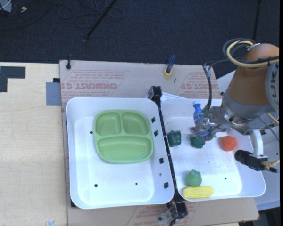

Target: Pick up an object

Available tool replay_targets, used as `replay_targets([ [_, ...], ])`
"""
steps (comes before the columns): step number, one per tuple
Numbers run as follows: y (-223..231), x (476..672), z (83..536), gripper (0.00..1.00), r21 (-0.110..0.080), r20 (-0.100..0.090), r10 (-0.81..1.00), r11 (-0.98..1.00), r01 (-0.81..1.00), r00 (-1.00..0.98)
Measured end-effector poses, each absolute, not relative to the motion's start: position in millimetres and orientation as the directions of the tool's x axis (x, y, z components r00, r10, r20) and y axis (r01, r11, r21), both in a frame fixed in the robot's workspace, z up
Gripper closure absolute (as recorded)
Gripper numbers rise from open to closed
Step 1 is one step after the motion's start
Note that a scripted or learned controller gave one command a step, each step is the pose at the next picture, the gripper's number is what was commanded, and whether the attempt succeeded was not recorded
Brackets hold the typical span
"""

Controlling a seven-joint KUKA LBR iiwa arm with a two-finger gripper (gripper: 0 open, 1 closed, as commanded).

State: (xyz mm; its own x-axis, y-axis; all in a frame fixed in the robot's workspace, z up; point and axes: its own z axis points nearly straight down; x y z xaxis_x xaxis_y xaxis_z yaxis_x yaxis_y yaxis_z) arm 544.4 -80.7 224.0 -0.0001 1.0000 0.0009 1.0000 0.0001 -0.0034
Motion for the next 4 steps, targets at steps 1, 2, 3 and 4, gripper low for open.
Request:
replay_targets([
  [1,-52,541.0,230,1.00,-0.005,0.000,1.000,-0.004,1.000,0.004],
  [2,-9,542.1,236,1.00,-0.004,0.000,1.000,-0.002,1.000,0.002],
  [3,20,543.1,232,1.00,-0.005,0.000,1.000,-0.002,1.000,0.002],
  [4,59,550.2,231,1.00,-0.005,-0.001,1.000,-0.003,1.000,0.003],
])
